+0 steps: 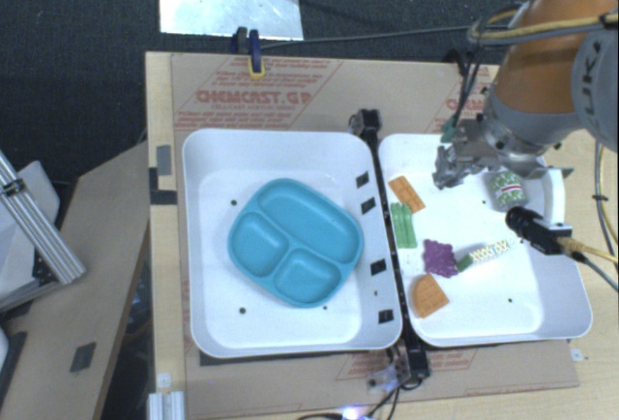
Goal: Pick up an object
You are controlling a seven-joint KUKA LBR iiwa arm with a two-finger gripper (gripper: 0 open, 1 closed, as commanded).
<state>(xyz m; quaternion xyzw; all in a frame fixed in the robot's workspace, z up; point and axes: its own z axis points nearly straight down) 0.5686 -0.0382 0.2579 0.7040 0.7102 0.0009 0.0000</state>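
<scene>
The gripper [451, 168] hangs low over the upper part of the right bin [556, 312]; I cannot tell its state. Below it lie an orange wafer [406, 193], a green block [402, 225], a purple grape cluster [440, 258] and another orange piece [430, 294]. A blue divided plate [294, 242] sits in the left bin [208, 312].
</scene>
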